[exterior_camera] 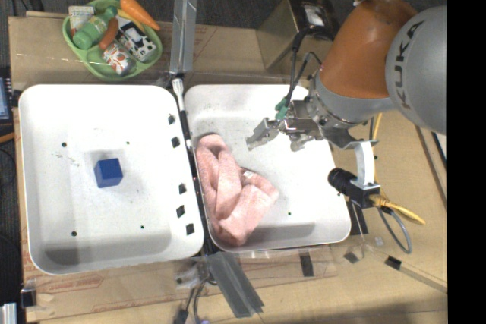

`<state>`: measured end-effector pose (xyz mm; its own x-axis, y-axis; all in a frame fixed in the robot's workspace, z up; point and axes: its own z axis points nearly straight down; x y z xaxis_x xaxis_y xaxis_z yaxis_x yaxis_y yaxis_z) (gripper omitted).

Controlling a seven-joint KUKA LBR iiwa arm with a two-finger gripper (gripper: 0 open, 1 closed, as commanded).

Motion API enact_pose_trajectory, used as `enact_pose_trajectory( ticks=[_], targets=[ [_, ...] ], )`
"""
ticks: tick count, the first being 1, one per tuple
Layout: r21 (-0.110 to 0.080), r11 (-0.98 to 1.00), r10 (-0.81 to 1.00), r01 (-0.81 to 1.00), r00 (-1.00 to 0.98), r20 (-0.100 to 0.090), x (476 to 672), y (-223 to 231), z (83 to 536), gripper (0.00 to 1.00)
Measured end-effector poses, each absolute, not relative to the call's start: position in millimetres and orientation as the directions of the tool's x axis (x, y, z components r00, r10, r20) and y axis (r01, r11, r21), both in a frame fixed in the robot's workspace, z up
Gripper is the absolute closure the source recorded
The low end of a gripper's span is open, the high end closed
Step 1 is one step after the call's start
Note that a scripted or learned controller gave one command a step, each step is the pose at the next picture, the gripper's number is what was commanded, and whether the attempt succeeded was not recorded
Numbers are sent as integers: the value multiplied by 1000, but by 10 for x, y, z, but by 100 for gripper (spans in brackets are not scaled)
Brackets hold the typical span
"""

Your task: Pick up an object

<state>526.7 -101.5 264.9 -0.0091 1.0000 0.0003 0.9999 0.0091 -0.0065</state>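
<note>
While the gripper [262,134] hangs over the upper middle of the right bin [319,228], it carries nothing; whether its fingers are apart or together cannot be told from this slant. The nearest candidate is the pink cloth [228,190], bunched along the right bin's left wall and reaching toward the near edge. It lies below and slightly left of the gripper in the camera view, near but apart. A blue cube [108,171] sits alone in the left bin [45,239], well apart from the gripper.

Judgement: the step in hand is the approach. For a sound pick the arm should centre over the thickest fold of cloth, away from the wall, then descend straight down. A grab at the thin edge risks slipping.
</note>
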Motion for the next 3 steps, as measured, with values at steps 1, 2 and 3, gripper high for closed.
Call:
enact_pose_trajectory(
  ticks=[1,2,3],
  targets=[
    [-1,-10,1000,1000,10,1,5163,-1341,953,0],
    [2,-46,999,999,46,0,5644,-1617,942,0],
    [-1,-193,981,981,193,2,5482,-1654,942,0]
  ],
)
